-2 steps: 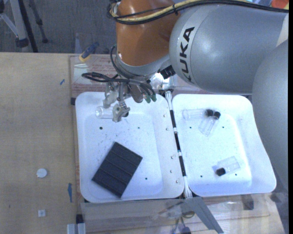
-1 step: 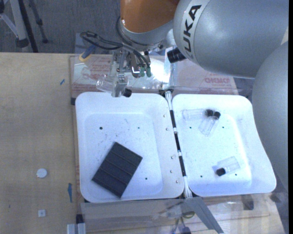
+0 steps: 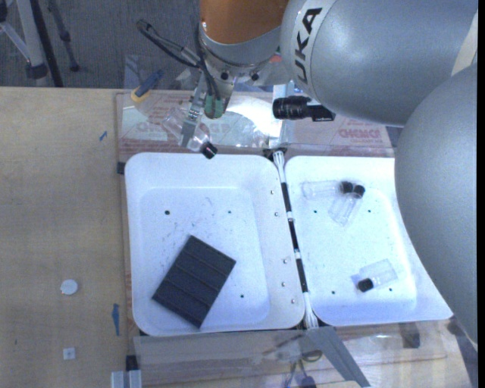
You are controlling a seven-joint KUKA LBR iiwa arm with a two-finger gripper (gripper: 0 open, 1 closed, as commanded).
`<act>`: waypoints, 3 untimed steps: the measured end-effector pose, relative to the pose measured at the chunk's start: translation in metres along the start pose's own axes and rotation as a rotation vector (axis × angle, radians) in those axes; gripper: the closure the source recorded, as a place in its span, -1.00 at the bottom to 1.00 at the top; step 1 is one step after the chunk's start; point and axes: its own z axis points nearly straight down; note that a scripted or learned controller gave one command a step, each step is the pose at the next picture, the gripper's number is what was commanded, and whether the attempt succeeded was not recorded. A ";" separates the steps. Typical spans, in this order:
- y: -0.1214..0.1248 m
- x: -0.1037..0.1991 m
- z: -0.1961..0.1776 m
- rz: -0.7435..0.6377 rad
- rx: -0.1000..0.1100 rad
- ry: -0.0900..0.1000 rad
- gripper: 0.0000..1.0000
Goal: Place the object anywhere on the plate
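We see the gripper (image 3: pixel 203 120) up at the far side of the bench, hanging under the orange band (image 3: pixel 239 19) of the big grey arm (image 3: pixel 379 53). It is pinching a little clear bottle (image 3: pixel 195 136). The top part of the bottle sits in the gripper. The rest sticks out under it at a slant. The bottle's black cap (image 3: pixel 209 150) is at the low end, just past the tip of the gripper.

The bottle and the gripper are over the far rim of the left bin (image 3: pixel 136 227), right by the edge.

The plate (image 3: pixel 194 281) is dark and flat with lines across it. It lies in the left bin, well apart from the gripper, on the side close to us. It sits turned a bit, like a crooked card. The bottle is not touching it.

To the right of the gripper in the picture is the right bin (image 3: pixel 402 227). Two more clear bottles (image 3: pixel 341 198) lie in it near the far side, close together, both with black caps. One more bottle (image 3: pixel 375 274) lies farther toward us, well apart from the gripper.

Far from the gripper, down on the left of the wooden bench (image 3: pixel 53 189), we see a small white dot (image 3: pixel 69 286).
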 end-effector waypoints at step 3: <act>-0.020 0.012 0.035 1.430 0.016 0.003 1.00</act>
